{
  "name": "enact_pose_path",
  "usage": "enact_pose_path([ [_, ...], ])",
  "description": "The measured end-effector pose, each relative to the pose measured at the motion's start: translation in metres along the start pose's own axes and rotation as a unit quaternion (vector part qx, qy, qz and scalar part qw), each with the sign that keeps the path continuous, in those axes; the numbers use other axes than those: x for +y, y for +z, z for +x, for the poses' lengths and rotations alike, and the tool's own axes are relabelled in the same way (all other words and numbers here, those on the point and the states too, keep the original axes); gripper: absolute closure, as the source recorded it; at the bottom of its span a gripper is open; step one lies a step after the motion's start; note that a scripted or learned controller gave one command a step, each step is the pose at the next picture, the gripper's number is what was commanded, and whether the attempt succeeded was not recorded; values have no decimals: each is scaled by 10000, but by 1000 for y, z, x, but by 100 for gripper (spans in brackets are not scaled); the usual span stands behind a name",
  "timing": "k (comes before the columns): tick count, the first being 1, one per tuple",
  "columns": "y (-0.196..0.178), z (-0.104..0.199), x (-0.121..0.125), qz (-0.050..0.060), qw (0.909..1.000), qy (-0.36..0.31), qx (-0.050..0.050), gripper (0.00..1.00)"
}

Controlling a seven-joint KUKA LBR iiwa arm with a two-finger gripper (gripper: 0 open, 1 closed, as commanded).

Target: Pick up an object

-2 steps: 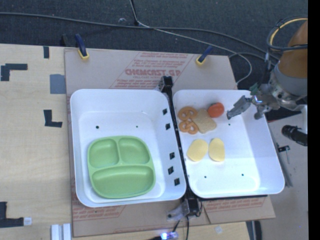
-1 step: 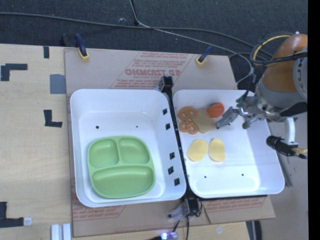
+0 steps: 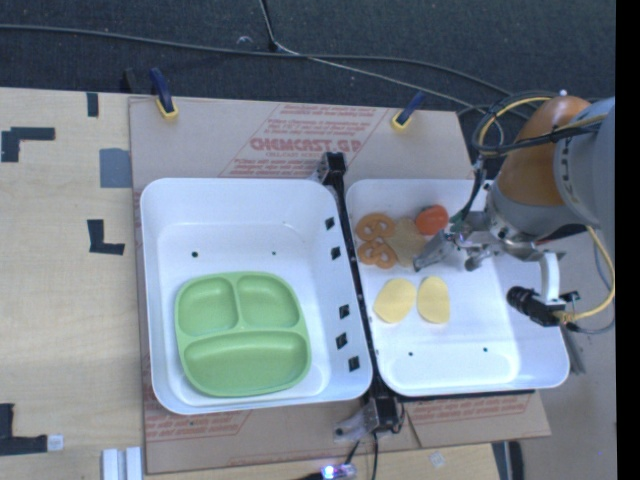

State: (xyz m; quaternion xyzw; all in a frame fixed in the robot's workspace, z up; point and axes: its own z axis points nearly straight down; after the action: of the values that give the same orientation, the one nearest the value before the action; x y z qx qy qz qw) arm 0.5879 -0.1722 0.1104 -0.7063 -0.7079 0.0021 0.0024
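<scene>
Right bin [image 3: 500, 363] contents: a red tomato [image 3: 432, 219] near the far wall, a pretzel [image 3: 377, 239] just left of it, and two yellow chips [image 3: 414, 300] side by side nearer the bin's middle. The pincer [image 3: 436, 255] sits low just right of the pretzel, below the tomato; its state cannot be told. Left bin [image 3: 160, 218] holds a green divided plate [image 3: 241, 333]. Both bins rest on the table [image 3: 60, 298].

two white bins [image 3: 160, 218], one green divided plate [image 3: 242, 333], two pretzels [image 3: 377, 239], two yellow chips [image 3: 414, 300], one red tomato [image 3: 432, 219]
</scene>
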Motion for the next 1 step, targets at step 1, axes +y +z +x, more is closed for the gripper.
enact_pose_path([
  [1, 26, 0, 1, -32, 10000, 3, -13, 0],
])
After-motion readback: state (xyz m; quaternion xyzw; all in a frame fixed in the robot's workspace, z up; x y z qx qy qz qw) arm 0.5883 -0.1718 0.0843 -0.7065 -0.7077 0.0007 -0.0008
